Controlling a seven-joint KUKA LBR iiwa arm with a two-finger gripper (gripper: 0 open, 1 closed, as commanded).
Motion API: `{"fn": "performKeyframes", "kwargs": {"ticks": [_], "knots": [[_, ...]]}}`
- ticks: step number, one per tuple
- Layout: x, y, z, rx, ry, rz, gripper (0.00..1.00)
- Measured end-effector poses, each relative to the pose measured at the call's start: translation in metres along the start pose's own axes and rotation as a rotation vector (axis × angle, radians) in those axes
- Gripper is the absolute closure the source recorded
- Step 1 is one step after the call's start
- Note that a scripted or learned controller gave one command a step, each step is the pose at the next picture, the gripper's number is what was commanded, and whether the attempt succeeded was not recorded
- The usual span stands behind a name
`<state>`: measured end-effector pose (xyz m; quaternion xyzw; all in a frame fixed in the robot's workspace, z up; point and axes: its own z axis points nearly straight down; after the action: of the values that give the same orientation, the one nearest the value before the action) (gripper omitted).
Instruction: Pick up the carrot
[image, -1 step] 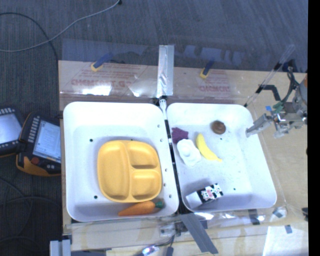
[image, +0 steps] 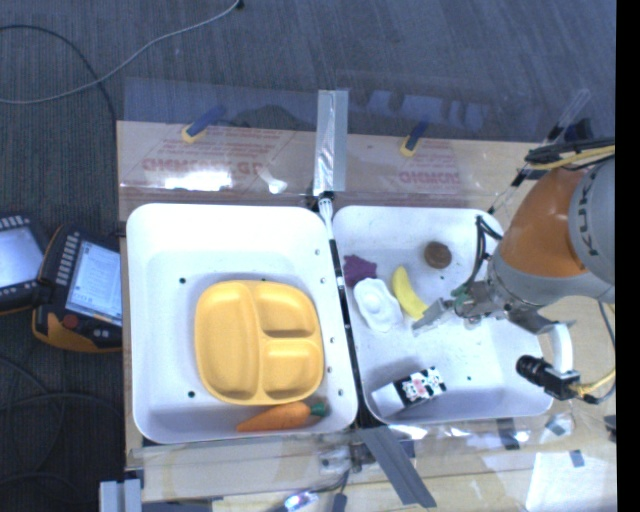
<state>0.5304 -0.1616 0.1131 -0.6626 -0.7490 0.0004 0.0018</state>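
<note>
Slanted overhead view of both bins (image: 150, 300)

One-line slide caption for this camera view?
Gripper hovers in the right bin; the carrot lies in the left bin.

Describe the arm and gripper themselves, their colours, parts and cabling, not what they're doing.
The arm is grey with a broad, rounded orange band above the wrist. Below the band, the wrist narrows into darker grey metal hardware ending in the gripper, a slim silver-grey piece. Thin black and yellow cables run along the arm's top, and a black cylindrical fitting with a white bracket sits beside it.
</note>
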Motion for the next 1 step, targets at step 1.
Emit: {"fn": "performKeyframes", "kwargs": {"ticks": [1], "knots": [[0.0525,0.0413,0.0209,-0.017,-0.006,0.137,0.00]]}}
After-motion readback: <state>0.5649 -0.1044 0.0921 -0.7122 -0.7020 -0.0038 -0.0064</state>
